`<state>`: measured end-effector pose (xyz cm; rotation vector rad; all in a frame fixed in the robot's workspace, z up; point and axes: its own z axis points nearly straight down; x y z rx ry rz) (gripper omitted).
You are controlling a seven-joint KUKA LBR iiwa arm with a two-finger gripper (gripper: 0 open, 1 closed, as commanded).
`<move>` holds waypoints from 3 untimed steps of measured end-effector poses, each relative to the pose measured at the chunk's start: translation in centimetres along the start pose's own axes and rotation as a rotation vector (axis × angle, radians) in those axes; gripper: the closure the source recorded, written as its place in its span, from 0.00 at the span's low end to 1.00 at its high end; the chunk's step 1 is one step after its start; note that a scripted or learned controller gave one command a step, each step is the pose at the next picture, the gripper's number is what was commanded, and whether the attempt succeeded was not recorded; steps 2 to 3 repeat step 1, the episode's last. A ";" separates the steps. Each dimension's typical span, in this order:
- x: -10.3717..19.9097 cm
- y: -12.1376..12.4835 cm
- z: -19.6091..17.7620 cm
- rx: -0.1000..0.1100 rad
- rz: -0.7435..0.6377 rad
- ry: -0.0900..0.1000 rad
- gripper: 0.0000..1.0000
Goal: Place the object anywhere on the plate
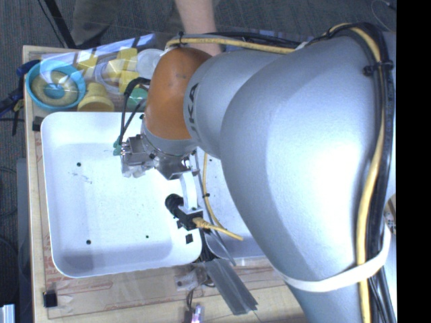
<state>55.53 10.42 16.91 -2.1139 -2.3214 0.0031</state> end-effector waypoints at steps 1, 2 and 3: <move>6.5 -2.8 7.9 0.004 -0.073 -0.001 1.00; 6.5 -2.8 7.9 0.004 -0.073 -0.001 1.00; 6.5 -2.8 7.9 0.004 -0.073 -0.001 1.00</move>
